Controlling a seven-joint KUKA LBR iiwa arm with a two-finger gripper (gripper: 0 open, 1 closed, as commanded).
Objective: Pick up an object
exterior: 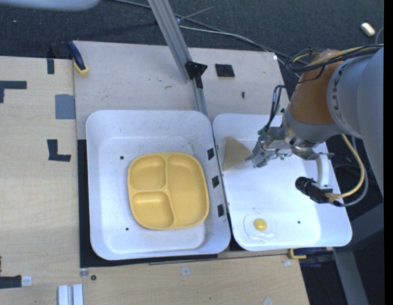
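Observation:
My gripper (261, 155) hangs low over the upper left part of the right bin (329, 234), on the grey arm with its orange band reaching in from the right. Just left of it, a flat tan wedge (234, 151) lies against the bin's left wall, its right tip at or under the gripper. I cannot tell whether they touch. A toy fried egg (259, 226), white with a yellow yolk, lies near the bin's front edge, well apart from the gripper.
A yellow plate with three compartments (167, 189) lies in the middle of the left bin (101, 138). A slanted metal post (177, 37) rises behind the wall between the two bins. Cables trail across the dark floor behind the bench.

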